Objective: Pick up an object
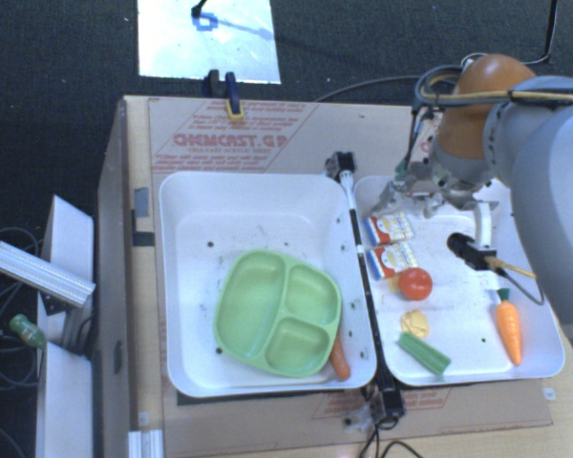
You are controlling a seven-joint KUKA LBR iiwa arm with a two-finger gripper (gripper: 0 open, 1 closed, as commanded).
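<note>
Tool (413,191) over right bin (463,308) back edge; width: cannot tell. Risk: flat packet (393,227) slips grasp; nudged tomato (415,282) rolls away.

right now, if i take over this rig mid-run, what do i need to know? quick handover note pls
Gripper: over the far end of the right bin, just beyond the packets; no object visibly in it.
Right bin: two printed packets, red tomato, small yellow piece, green piece, carrot.
Left bin: green divided plate, with an orange-red piece at its near right edge.
Done: nothing picked up yet; everything lies in the bins.
Left: the whole pick. The packets are closest to the gripper, so they are probably the likeliest target.
</note>
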